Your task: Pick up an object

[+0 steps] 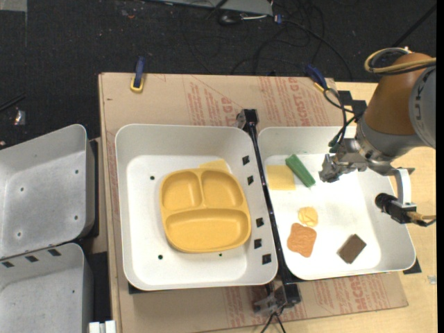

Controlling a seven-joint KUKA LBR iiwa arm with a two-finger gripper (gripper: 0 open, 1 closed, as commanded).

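While the gripper [329,171] hangs over the far edge of the right bin [388,261], I cannot tell its grip; the green block [300,170] lies just beside it, near that bin's far-left corner.

A KUKA arm [406,109] in grey, ringed by a broad, rounded orange band above the wrist, ends in a small, dark metal hand [329,172], with thin black cables trailing along the wrist.
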